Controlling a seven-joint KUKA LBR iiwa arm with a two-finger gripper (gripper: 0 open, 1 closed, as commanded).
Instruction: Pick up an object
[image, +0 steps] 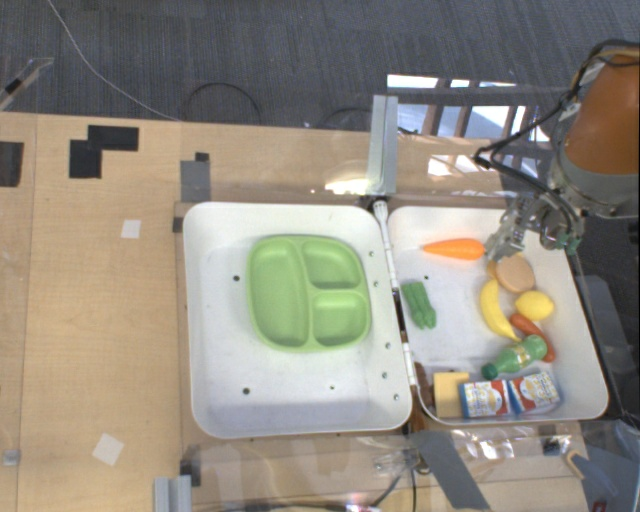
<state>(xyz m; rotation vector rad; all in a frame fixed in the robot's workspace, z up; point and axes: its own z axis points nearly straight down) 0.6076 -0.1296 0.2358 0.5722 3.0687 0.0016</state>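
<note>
1. The grey arm with its orange band (605, 115) reaches in from the right and hangs over the upper part of the right shallow white bin (455, 330).
2. Its metal hand (525, 238) sits low at the bin's upper right, just beside the tip of an orange, tapered plastic carrot (452, 249) and right above a round tan disc-shaped toy (515, 274); whether the hand is released or clenched cannot be told, since cables and glare hide it.
3. Below the disc lie a curved yellow banana (492, 309), a yellow lemon (535, 305), a green bottle (518, 357) and a printed carton (508, 396).
4. A dark green ridged vegetable (418, 304) lies near the bin's left wall.
5. The left white bin (215, 390) holds a light green divided plate (306, 292).
6. Both bins rest on the pale wooden bench (90, 320).
</note>
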